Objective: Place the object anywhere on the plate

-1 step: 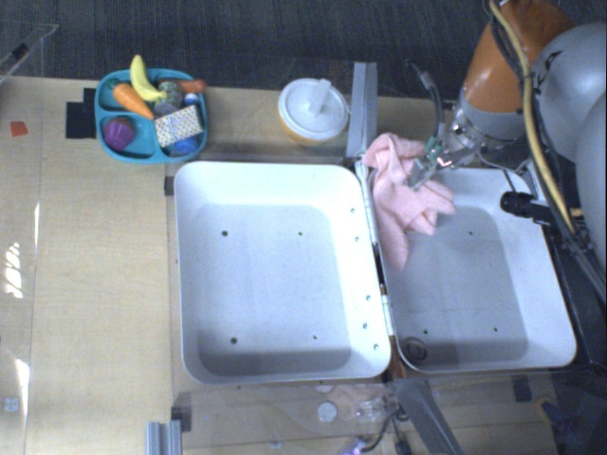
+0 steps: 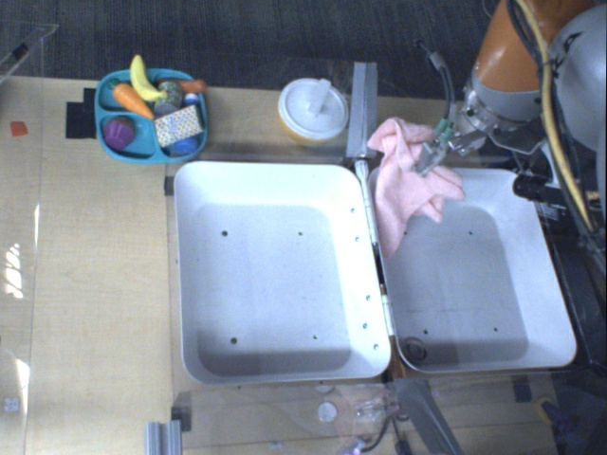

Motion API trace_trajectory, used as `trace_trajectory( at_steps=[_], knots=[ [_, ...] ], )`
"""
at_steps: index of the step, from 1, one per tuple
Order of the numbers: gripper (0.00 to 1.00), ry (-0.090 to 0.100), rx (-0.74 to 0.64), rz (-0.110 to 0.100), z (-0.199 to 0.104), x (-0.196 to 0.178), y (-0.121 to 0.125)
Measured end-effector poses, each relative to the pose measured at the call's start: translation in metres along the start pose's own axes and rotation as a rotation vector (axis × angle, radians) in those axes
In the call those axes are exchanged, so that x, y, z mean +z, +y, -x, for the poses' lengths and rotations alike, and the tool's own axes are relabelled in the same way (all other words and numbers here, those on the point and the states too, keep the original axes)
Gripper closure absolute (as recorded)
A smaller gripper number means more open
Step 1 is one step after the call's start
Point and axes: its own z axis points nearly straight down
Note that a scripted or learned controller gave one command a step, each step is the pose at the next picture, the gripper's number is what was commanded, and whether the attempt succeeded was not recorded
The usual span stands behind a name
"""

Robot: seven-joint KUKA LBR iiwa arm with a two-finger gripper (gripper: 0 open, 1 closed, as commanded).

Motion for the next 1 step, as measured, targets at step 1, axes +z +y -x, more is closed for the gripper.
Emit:
trace_trajectory(
  at_steps=[1],
  knots=[
    [1.00,0.002,-0.403,0.000,-0.0520,-0.0105,0.0005]
  ],
)
